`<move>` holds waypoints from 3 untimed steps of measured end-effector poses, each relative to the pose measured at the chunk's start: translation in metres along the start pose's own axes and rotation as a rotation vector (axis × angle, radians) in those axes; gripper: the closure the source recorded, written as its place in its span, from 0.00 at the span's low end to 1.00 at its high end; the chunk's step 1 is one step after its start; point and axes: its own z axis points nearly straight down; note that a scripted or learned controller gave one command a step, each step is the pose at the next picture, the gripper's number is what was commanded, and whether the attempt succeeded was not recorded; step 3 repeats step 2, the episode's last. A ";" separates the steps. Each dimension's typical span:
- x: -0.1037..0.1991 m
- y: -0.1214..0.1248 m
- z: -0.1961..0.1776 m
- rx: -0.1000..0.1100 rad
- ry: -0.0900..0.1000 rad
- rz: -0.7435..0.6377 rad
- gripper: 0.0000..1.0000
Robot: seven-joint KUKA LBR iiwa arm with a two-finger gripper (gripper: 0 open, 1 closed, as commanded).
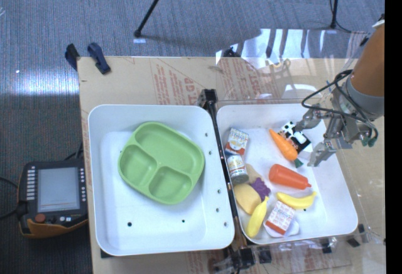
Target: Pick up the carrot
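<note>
While the carrot (284,144) lies in the right bin (344,203), we see the gripper (314,139) spread wide beside it, grasping nothing.

Red print on the cardboard (179,81) — mirrored, unreadable, package labels too small

Glossy white plastic bins (100,141) sit on matt brown cardboard (157,75); the plate (161,163) looks smooth plastic.

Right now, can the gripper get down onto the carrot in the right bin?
Probably yes. The gripper hovers open just right of the carrot, whose top is uncovered. The tight spot: a black-and-white toy touches its right side, so the fingers may catch it.
</note>
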 end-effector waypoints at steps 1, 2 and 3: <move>-0.032 0.018 0.128 -0.001 0.002 -0.006 0.00; -0.035 0.021 0.115 0.000 -0.005 -0.013 1.00; -0.035 0.021 0.115 0.000 -0.005 -0.013 1.00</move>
